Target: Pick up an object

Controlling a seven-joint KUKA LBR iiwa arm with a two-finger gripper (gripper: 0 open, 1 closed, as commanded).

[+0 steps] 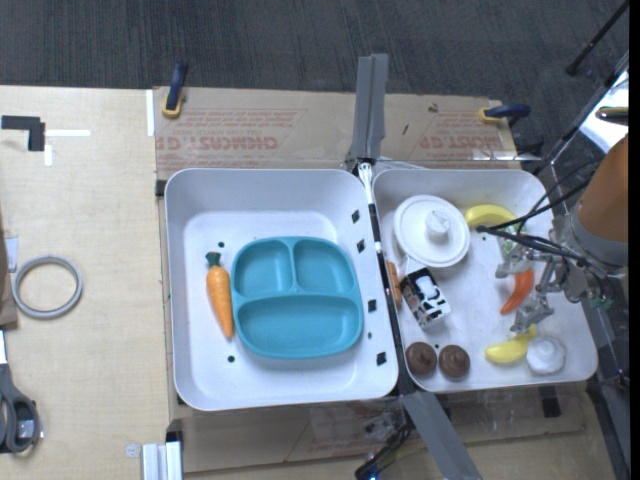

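Yellow banana (508, 350) just below fingers (528, 290); red pepper (517, 290) between, spread unclear.

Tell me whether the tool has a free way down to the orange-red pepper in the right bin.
Probably yes. The tool hangs right at the orange-red pepper in the right bin, with nothing lying on the pepper. The yellow banana lies close below it, so a descent may brush it.

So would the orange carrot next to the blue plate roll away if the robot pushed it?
Probably a little. The orange toy carrot with the green top looks round and tapered, so it may curve sideways. The blue divided plate sits close beside it and would likely stop it. It looks stiff and light.
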